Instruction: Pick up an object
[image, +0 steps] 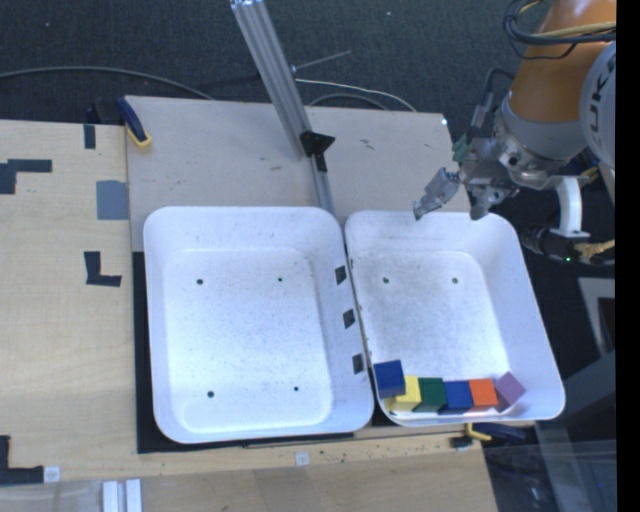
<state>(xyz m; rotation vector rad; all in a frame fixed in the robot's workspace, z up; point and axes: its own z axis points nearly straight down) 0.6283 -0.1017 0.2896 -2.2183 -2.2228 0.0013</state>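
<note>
Small coloured blocks lie in a row along the near edge of the right bin (520, 290): a blue block (388, 377) on a yellow one (407, 396), then a green block (431, 392), a second blue block (458, 395), an orange block (483, 392) and a purple block (509, 388). My gripper (456, 198) hangs over the far rim of the right bin, well away from the blocks. Its fingers are spread apart with nothing between them.
The left bin (160, 300) sits beside the right one. A slanted metal pole (285, 95) rises behind the bins. Cables (350, 95) run across the board at the back. A blue and yellow clamp (134, 122) lies at the far left.
</note>
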